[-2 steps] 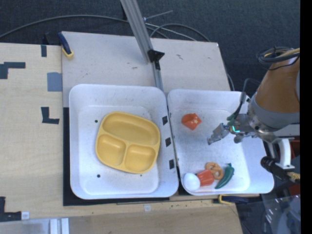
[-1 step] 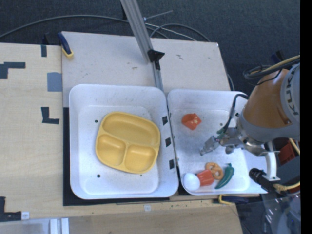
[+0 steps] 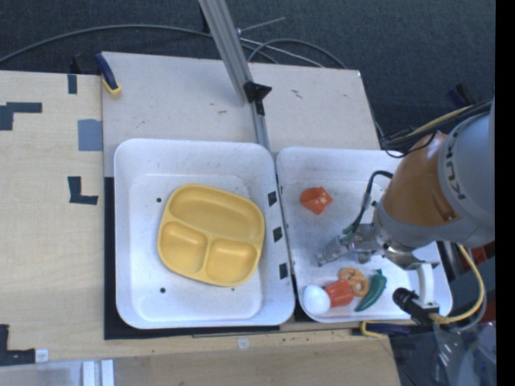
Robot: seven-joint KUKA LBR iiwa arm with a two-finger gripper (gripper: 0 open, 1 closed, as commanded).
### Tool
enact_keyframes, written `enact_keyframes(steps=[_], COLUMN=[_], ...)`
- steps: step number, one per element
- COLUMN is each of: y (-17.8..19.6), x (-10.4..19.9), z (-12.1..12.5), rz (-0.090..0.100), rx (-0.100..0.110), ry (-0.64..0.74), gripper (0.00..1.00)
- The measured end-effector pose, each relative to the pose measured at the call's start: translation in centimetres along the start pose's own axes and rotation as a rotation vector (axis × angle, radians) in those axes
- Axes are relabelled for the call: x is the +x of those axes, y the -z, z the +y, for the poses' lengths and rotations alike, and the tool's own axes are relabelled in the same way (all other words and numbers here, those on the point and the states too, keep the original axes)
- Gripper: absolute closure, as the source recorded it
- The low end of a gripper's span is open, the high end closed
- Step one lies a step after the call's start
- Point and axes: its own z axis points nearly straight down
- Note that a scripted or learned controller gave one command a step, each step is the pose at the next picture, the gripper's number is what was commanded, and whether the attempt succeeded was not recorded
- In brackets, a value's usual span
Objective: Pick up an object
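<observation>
reaching in from the right side, the grey arm point(image 3: 451, 187) with its orange band bends down over the right bin point(image 3: 338, 161). its gripper point(image 3: 328, 255) hangs low over the middle of that bin, pointing to the left. the two thin metal fingers point(image 3: 325, 258) look a little apart at the tips, and nothing sits between them. they are above the bare white floor of the bin.

a small red block point(image 3: 315, 199) lies near the top middle of the right bin, up and a bit left of the gripper, apart from it. down at the front edge of the same bin there is a little heap of toys. a white egg point(image 3: 315, 299) sits at the front left corner. just beside it on the right is a red thing point(image 3: 340, 293), with an orange pretzel shape point(image 3: 353, 278) touching its top. a green pepper point(image 3: 372, 291) lies next to those, on their right. the heap is near the gripper but below it, and the gripper is not touching any of it.

the left bin point(image 3: 129, 215) holds a yellow plate point(image 3: 211, 234) with three parts in it. the plate sits near the middle of that bin, turned a bit.

a grey metal pole point(image 3: 229, 39) slants down from the top to where the two bins meet. a blue and yellow clamp point(image 3: 108, 74) is on the board at the top left.
</observation>
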Motion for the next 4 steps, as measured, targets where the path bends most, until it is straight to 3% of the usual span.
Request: enact_keyframes(steps=[1, 2, 4], y=[-0.7, 0.3, 10.7], x=[0.0, 0.1, 0.1], z=[0.0, 0.0, -0.1], rz=[-0.002, -0.001, -0.002], rx=[-0.008, -0.006, -0.012], ry=[0.0, 0.001, 0.001], gripper=[0.0, 1.0, 1.0])
